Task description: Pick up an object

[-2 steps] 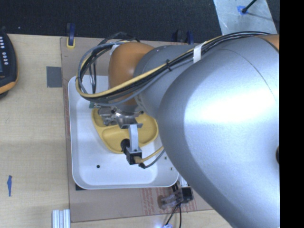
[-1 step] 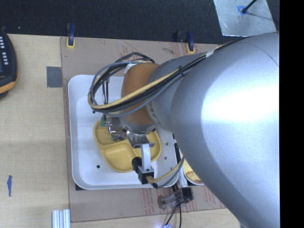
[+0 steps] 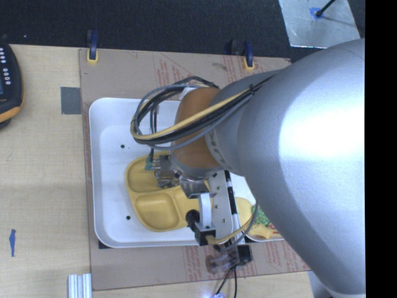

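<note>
Grey arm (image 3: 298, 148) over white bin (image 3: 105, 166) on cardboard-covered bench (image 3: 43, 197); end effector (image 3: 162, 169) grip state unclear.

The grey arm (image 3: 291, 160) fills the frame's right, reaching down over a yellow moulded plastic tray (image 3: 155, 207) lying in the shallow white bin (image 3: 105, 166) at centre left.
</note>
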`<state>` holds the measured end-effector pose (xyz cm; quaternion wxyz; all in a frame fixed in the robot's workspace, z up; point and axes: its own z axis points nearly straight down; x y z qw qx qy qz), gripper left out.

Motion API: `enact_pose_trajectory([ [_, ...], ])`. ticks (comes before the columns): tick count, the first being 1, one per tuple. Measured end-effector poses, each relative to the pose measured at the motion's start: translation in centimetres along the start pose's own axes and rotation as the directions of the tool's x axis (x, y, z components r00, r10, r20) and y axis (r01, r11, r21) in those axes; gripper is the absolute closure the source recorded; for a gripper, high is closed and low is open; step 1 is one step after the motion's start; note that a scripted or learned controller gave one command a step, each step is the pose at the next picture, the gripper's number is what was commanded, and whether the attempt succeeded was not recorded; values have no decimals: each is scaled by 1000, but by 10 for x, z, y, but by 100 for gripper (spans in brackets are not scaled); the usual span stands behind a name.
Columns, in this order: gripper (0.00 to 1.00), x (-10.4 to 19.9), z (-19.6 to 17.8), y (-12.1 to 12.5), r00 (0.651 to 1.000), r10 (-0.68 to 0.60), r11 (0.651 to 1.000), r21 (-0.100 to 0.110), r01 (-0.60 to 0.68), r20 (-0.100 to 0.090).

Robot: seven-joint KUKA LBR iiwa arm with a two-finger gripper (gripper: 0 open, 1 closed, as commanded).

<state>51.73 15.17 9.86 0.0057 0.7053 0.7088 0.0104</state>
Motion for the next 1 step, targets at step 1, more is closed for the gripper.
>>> enact_pose_trajectory([
  [1,100,67,1,-7,1000,-5,1000,3,5,4],
])
